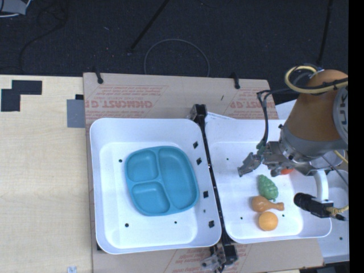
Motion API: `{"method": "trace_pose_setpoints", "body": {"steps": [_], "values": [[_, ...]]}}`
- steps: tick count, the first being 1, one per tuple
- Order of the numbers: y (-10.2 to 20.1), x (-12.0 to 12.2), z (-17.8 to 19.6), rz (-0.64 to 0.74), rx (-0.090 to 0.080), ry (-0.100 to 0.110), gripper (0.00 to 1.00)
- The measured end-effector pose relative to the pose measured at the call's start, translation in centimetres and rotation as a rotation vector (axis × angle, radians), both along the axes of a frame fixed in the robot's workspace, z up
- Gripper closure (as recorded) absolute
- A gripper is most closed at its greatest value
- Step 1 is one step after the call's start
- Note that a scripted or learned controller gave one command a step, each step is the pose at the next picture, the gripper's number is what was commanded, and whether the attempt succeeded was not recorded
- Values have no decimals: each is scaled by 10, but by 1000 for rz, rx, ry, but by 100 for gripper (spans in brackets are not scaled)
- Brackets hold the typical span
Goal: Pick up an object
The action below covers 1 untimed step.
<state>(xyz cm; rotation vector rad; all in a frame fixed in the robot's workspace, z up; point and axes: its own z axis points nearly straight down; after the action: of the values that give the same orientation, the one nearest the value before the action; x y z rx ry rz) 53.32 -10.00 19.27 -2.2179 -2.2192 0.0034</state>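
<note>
In the right bin (239, 220) lie three small things: a green knobbly piece (267, 187), an orange drumstick-shaped toy (266, 204) just below it, and an orange ball (268, 221) near the front wall. My gripper (249, 165) hangs over the right bin's middle, up and to the left of the green piece and apart from it. It is open and nothing sits between its fingers. The arm's orange band (318, 110) rises to the right.
The left bin (108, 152) holds a blue plate (161, 180) with three compartments. A black divider (207, 175) runs between the two bins. The bins rest on cardboard (159, 98) on a pale bench.
</note>
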Motion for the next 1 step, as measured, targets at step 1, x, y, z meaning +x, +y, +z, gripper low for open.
{"method": "trace_pose_setpoints", "body": {"steps": [1], "values": [[0, 3, -63, 0, 1, 6, 0]]}}
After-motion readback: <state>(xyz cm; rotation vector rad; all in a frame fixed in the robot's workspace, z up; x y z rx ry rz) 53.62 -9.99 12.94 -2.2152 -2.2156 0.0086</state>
